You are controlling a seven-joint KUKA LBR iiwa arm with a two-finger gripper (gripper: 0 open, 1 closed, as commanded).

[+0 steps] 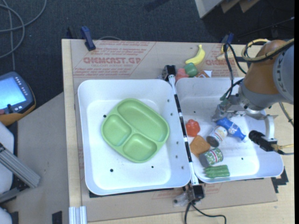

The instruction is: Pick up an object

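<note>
The right bin [205,90] holds several small items. A red lump [192,126] lies by the divider, with an orange-brown wedge [200,145] just below it. A blue bottle [233,129] lies tilted beside a small grey can [217,135]. Lower down are a labelled tin [212,156] and a green pod-shaped piece [216,171]. My gripper [224,112] hangs low in this bin, right at the upper left end of the blue bottle. Nothing shows as lifted.
The left bin [93,101] carries a green divided plate [135,129]. Behind the bins, on the board, lie a yellow banana [196,56] and a green-and-red toy [190,70]. The arm's orange band [264,66] and cables cross the right bin's far right side.
</note>
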